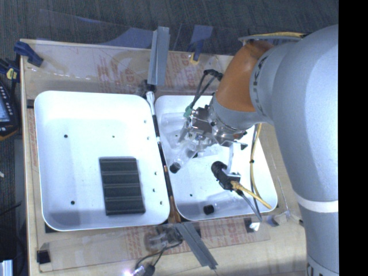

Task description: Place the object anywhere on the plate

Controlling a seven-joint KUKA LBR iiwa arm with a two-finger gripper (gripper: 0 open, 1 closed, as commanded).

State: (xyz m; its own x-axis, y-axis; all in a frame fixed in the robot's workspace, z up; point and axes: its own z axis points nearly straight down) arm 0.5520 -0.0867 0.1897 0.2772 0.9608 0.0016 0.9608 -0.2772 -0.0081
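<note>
**In the right bin, the arm reaches down**

At the near end of the left bin (52,119), a dark ribbed plate (121,185) lies flat. In the right bin (261,197), a small dark object (209,209) sits near the front wall, apart from the gripper (192,140) farther back, whose state I cannot tell. Beyond, the grey arm (299,108) shows its orange band (238,79).
</note>
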